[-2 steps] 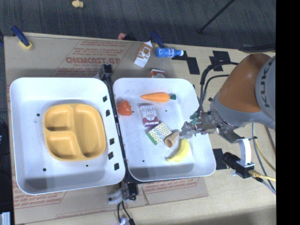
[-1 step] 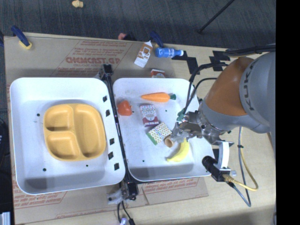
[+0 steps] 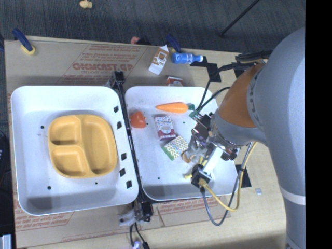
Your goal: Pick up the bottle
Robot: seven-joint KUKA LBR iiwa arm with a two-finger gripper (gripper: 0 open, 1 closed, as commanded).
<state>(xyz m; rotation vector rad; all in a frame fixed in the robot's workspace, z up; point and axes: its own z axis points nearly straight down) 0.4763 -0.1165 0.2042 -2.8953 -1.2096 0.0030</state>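
The grey arm's two-finger gripper (image 3: 196, 154) hangs low over the right part of the right-hand shallow white bin (image 3: 155, 188), its wrist hardware and cables crowding the view, so I cannot tell how wide it stands or whether anything sits in it. A yellow cable (image 3: 224, 205) loops out from beneath it over the bin's near rim.

Just left of the gripper, almost touching it, lies a small flat packet with a green and white checked print (image 3: 176, 146). Beside that, a little further left and up, lies a dark red rectangular food packet with a pale label (image 3: 164, 126). Above the gripper, towards the far wall of the same bin, an orange plastic carrot with a green stub (image 3: 173, 107) lies on its side. Further left, against the divider between the bins, sits a small orange-red rounded toy fruit (image 3: 137, 120).

Well to the left of the gripper, in the left white bin (image 3: 26, 102), rests a yellow plastic plate with three compartments (image 3: 83, 144).

Farthest from the gripper, outside both bins on the cardboard-covered bench (image 3: 104, 61) beyond the right bin's far rim, the small blue plastic bottle (image 3: 184, 58) lies on its side, with a small white and brown carton (image 3: 158, 60) just to its left.
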